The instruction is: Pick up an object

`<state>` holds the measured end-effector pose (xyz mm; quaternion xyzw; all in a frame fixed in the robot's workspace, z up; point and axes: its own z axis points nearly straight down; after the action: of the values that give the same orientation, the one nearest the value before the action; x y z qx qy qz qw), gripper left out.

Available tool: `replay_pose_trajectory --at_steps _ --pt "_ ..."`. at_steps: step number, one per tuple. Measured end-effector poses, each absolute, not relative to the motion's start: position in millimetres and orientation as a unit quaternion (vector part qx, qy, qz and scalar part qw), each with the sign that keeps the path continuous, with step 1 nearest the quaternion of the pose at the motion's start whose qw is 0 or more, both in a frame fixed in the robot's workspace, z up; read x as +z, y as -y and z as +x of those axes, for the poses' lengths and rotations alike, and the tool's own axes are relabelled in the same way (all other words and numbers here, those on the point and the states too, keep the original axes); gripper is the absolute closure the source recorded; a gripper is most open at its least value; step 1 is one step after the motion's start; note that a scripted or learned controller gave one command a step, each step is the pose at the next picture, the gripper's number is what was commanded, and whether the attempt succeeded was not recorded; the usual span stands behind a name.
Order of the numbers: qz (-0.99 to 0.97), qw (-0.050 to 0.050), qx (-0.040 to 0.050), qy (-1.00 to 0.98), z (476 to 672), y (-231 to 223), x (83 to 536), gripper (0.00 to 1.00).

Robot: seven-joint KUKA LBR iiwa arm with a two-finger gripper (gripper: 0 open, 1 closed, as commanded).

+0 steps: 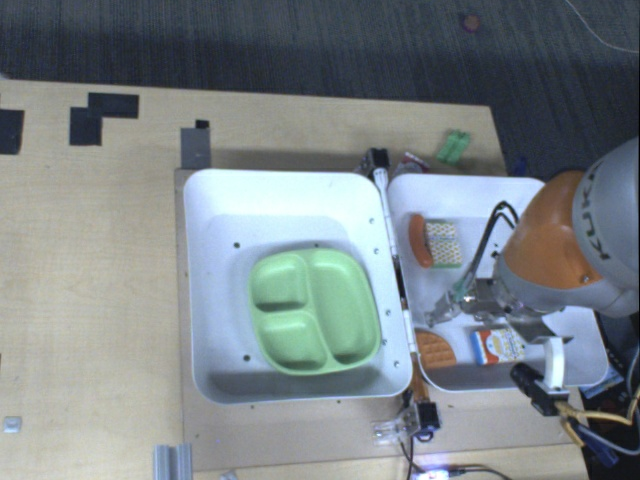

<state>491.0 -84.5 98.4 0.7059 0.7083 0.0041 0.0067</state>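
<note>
Round tan-orange object (435, 348), right bin (440, 190), gripper (455, 303) above

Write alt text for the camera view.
A grey arm with an orange band reaches over the right white bin, which holds a few small items. The left white bin holds a green divided tray.

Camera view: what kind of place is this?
Probably a robot lab's grasping test cell: a KUKA arm over two white bins on a plywood bench, black tape marks, loose cables, carpet floor.
</note>
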Motion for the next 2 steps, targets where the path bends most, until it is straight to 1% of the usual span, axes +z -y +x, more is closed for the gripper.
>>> replay_pose_trajectory --at_steps 1,2 --pt "0.705 0.002 0.0021 -0.709 528.4 87 87 0.0" --pt "0.704 0.006 0.0046 -0.711 530.8 86 99 1.0"
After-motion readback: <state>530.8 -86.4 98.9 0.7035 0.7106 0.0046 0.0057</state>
